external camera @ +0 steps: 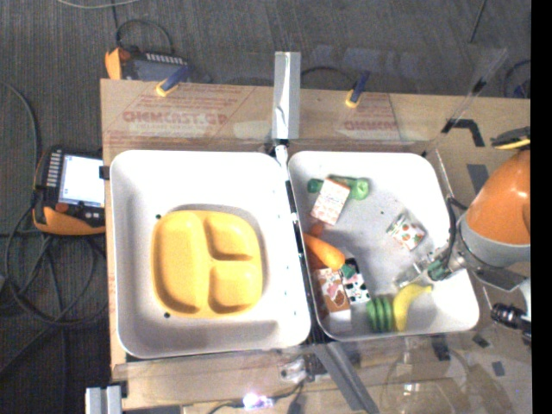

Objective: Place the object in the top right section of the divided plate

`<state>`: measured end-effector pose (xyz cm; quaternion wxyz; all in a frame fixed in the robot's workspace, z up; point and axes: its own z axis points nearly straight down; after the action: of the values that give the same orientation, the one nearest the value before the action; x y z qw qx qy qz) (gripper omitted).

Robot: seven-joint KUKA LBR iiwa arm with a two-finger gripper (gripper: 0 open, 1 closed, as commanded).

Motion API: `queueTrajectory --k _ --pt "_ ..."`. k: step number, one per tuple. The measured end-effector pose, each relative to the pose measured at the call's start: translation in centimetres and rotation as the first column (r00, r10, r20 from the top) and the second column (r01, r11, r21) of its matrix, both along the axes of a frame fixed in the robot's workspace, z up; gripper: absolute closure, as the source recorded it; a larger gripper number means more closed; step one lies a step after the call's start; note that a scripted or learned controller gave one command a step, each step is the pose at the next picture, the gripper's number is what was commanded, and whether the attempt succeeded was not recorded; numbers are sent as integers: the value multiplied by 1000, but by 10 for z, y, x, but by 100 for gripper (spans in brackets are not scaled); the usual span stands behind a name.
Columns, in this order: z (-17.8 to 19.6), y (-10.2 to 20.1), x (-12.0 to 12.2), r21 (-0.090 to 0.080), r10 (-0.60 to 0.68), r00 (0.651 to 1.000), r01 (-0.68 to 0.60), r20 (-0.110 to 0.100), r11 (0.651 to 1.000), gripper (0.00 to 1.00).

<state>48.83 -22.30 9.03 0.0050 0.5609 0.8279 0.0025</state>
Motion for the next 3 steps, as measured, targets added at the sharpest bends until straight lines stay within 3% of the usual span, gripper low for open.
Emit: queueTrajectory --k 2,3 --pt "16 5 2 7 5 1000 -5 0 1000 100" --pt "1 -1 4 -6 278 960 -278 -1 960 100"
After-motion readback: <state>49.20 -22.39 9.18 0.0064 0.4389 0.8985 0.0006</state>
